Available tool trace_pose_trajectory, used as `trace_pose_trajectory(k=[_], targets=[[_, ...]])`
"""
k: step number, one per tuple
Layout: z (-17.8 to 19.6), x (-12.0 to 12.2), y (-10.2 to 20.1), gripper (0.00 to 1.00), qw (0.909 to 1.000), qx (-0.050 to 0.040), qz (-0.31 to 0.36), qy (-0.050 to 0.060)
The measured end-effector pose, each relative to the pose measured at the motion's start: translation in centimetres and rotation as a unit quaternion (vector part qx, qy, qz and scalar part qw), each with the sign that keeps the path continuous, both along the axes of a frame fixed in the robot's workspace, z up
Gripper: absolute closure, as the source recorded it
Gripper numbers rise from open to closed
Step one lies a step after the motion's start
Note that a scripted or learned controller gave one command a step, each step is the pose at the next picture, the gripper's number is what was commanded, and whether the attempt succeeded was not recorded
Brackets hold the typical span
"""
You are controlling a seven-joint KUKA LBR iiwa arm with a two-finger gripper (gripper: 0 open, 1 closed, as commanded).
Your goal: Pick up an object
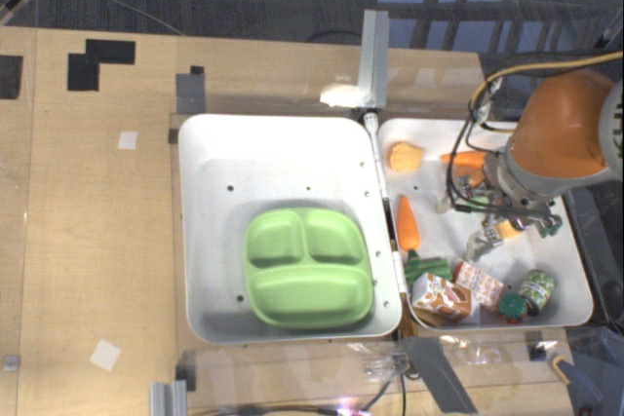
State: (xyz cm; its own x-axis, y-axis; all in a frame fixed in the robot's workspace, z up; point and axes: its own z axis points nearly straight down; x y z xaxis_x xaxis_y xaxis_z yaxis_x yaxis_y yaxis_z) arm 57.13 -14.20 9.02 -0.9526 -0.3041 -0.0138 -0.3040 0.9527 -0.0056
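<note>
Two shallow white bins side by side on a pale wooden bench. Left white bin (pixel 210 170): one light-green moulded plastic tray with three compartments (pixel 308 267), lying flat toward the near edge. Right white bin (pixel 580 292): a small yellow-orange wedge-shaped piece (pixel 406 157) near the far left corner; an orange toy carrot with a green top (pixel 408 231) along the left wall; a brown-and-white printed snack packet (pixel 442 298) and a small red-and-white patterned carton (pixel 480 283), touching each other near the front; a dark green round item (pixel 513 307) just beside a green-labelled can (pixel 537 287) (label unreadable). Grey arm with an orange band reaching in from the right; its two-finger gripper (pixel 487 239) hangs low over the right bin just above the carton, whether spread or pressed together cannot be told.
</note>
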Motion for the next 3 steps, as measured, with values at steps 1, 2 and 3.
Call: trace_pose_trajectory(k=[1,2,3], targets=[[-0.1,5.8,2.0,0.0,1.0,0.0008,0.003,0.0],[0.3,-5.6,0.3,0.0,0.9999,-0.0023,0.014,-0.008],[6.1,-0.9,-2.2,0.0,1.0,-0.0007,-0.01,-0.001]])
